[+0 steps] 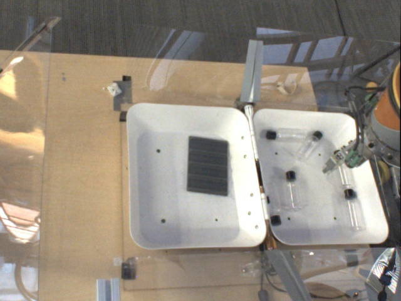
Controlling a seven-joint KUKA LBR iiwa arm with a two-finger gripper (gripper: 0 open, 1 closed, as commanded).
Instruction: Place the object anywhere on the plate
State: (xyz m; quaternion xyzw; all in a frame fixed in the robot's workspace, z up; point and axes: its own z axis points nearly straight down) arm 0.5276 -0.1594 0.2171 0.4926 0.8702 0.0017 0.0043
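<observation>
- Bench top [75,187]: light wood-look board, smooth, matt.
- Left bin [141,168]: white plastic, smooth, faint sheen along the rim.
- Right bin [369,231]: same white plastic, smooth.
- Plate [208,165]: dark grey, ridged in bands, matt.
- Tubes [292,193]: clear, glassy and glossy, with black matt caps.
- Post [252,73] behind the bins: grey metal, dull finish.
- Screen [25,143] at the left: clear sheet, glossy with reflections.
- Floor [188,5] beyond the bench: dark, rough weave like carpet.
</observation>
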